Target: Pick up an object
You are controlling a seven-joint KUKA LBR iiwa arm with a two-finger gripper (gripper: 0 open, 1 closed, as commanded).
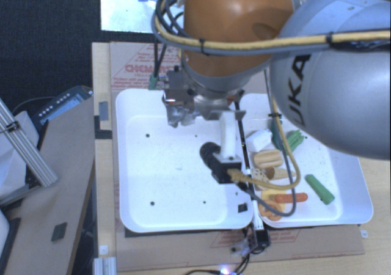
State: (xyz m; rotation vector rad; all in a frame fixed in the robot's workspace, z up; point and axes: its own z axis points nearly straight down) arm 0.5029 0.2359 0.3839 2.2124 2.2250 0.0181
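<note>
The gripper hung over the far part of the left bin; whether it was apart or together could not be told. Right of that bin, in the right bin, lay a tan block, an orange stick and a green stick.

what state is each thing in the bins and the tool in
tool, hanging above the left shallow white bin
green plastic stick, lying flat in the right shallow white bin
orange carrot-shaped piece, lying flat, right bin
tan rounded wooden piece, lying on its side, right bin
white rounded piece, resting in right bin
</note>
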